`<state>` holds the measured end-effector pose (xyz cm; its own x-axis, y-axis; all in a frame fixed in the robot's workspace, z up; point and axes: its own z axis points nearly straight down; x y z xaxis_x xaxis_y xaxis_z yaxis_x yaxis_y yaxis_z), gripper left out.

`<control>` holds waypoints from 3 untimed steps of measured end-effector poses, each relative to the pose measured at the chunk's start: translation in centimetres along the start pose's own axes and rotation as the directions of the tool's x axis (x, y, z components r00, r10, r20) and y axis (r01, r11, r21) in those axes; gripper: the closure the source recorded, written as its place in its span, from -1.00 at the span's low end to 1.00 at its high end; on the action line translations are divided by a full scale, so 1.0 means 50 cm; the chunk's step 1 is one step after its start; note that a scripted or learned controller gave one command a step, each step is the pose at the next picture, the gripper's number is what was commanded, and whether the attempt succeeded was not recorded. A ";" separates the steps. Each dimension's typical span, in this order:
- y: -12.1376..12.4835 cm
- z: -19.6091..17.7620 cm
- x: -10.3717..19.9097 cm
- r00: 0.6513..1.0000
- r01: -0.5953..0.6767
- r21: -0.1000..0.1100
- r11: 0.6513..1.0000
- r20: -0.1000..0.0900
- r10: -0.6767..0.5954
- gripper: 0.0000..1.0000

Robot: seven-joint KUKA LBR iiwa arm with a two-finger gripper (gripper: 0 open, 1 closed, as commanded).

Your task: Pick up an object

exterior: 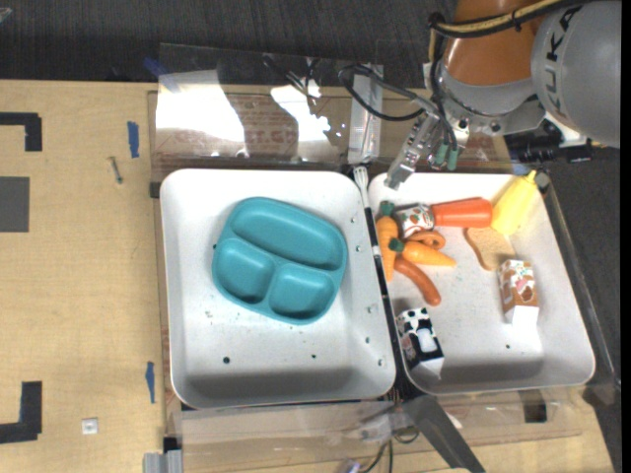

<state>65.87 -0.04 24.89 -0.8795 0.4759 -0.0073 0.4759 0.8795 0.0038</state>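
Brown cardboard covered the bench to the left, marked with a few black squares and bits of blue tape, and a dark floor ran across the top of the view. Two shallow white bins sat side by side on it, with a sheet of clear plastic shining behind them.

Inside the left bin lay a teal plate with three compartments, set at a slant near the middle.

Along the right bin a handful of toy foods were scattered. An orange carrot lay across the far end, with a yellow piece just beside it on the right. Near the bin's left wall a cluster of orange pieces overlapped one another. A tan slice rested toward the middle, and a small white and brown carton sat just beside it on the near side. A black and white carton lay close to the near left corner.

From the upper right came the grey and orange arm. Its gripper hung above the far left corner of the right bin, over the rim, apart from every toy. Whether it was spread or pressed together could not be told.
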 end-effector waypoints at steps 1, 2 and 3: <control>0.050 0.085 0.131 0.999 0.050 0.002 0.999 -0.008 -0.050 1.00; 0.052 0.057 0.126 0.999 0.051 -0.003 0.999 0.002 -0.051 1.00; 0.055 0.035 0.124 0.999 0.054 -0.005 0.999 0.010 -0.053 1.00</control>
<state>61.74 5.31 23.12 -0.9035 0.4282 -0.0172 0.4281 0.9037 0.0089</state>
